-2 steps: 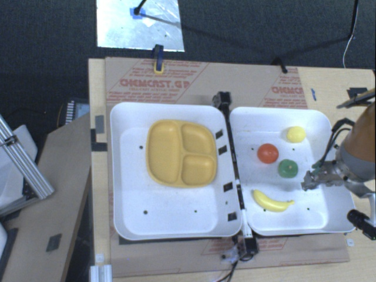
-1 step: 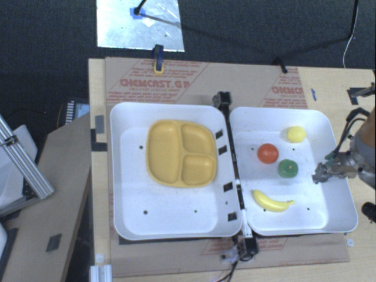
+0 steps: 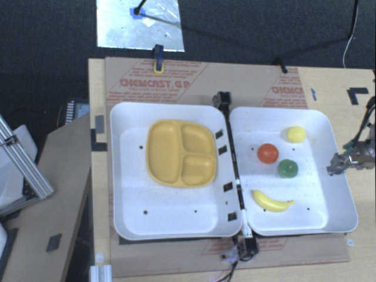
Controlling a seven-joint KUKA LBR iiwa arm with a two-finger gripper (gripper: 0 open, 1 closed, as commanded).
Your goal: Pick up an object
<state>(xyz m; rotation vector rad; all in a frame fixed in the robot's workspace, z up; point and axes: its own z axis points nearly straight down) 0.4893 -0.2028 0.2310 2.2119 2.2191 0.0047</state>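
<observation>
We find no object lifted: the gripper (image 3: 339,164) sits at the right bin (image 3: 338,216) rim; its state we cannot tell.

From my remote seat I saw the two white bins side by side on a brown sheet printed CHEMCAST (image 3: 154,82), the left bin (image 3: 132,216) and the right bin (image 3: 338,207) joined by a black clip strip (image 3: 232,163). A shiny foil square (image 3: 140,16) lay beyond on dark carpet, and an aluminium rail (image 3: 20,160) slanted at left.
</observation>
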